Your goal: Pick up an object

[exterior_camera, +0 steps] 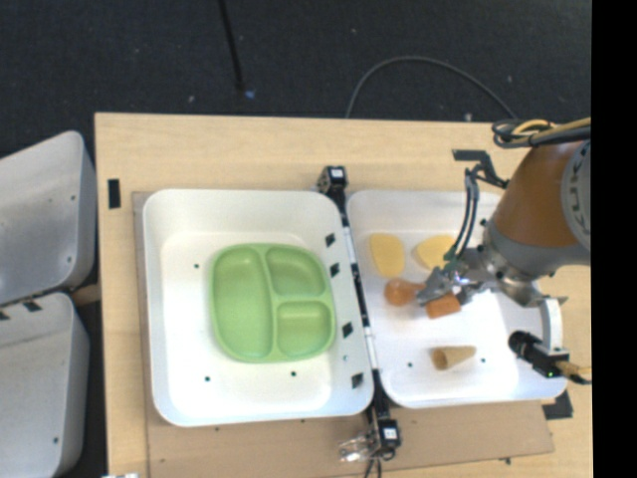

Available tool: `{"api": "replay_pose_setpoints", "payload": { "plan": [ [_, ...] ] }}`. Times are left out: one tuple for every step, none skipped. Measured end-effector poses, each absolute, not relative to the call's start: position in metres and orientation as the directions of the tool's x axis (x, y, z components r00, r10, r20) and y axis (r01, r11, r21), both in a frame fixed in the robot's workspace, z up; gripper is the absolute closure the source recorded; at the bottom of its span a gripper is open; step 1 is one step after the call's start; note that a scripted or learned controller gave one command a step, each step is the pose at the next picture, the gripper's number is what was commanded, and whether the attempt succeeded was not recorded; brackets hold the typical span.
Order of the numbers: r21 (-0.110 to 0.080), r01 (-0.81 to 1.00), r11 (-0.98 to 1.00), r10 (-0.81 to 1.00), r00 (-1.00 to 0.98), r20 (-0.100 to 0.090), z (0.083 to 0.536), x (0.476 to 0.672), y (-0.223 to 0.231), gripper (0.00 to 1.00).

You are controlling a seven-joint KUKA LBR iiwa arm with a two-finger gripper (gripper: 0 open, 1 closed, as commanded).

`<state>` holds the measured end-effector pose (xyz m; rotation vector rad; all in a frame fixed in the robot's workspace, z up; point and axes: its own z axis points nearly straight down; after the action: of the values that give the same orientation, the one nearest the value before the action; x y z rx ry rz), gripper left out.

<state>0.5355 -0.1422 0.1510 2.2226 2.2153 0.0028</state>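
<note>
Hand: the hand [445,289] is seen low in the right bin, at the end of the grey arm [537,217] with its orange band, which reaches in from the right.
Hand state: whether the hand is wide, narrow or holding anything cannot be told from this view.
Orange piece: a small orange object [444,306] lies directly under the hand, touching or just beside it; a grasp cannot be confirmed.
Other objects in the right bin: a brownish-orange lump [400,292] lies just left of the hand; a pale yellow slice [387,254] and a second yellow piece [432,251] lie farther back; a tan cone-shaped piece [453,358] lies nearer the front edge.
Right bin: the white bin [398,386] is set on the wooden surface [219,147].
Left bin: the white bin [179,386] alongside holds a green divided tray [270,302], lying flat near its middle.
Divider: the two bins are joined by a row of black clips [350,297].
</note>
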Motion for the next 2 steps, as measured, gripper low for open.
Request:
{"api": "replay_pose_setpoints", "payload": {
  "plan": [
    [0.005,1.000,0.003,1.000,-0.003,-0.002,0.194,0.539,-0.139,1.00],
    [0.005,1.000,0.003,1.000,-0.003,-0.002,0.235,0.541,-0.141,1.00]
  ]
}}
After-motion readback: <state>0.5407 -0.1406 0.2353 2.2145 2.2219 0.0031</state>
